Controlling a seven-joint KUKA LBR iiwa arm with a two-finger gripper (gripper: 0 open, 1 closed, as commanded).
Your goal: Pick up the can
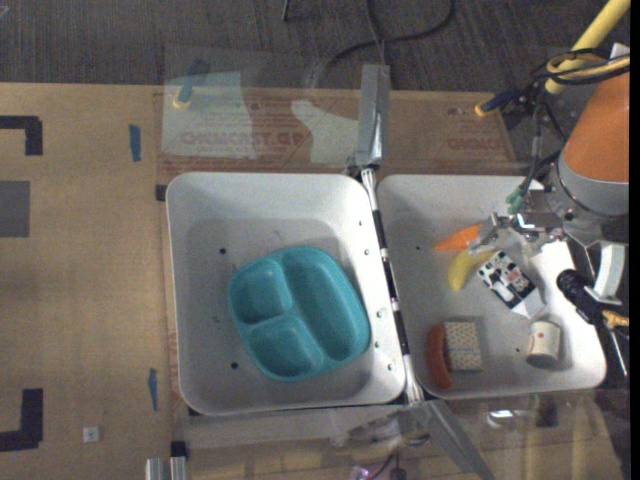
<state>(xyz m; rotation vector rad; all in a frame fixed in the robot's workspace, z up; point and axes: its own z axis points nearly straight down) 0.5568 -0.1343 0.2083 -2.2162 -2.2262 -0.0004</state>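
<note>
Here, can (543, 342) lies near right bin's (400, 268) front-right corner — apart from gripper (507, 221), which hovers over bin's middle, by carrot (459, 238); grip state unclear.

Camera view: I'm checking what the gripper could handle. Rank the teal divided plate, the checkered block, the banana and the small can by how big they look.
1. teal divided plate, by far the largest
2. banana and checkered block, too alike to rank
3. can, slightly smaller
</note>
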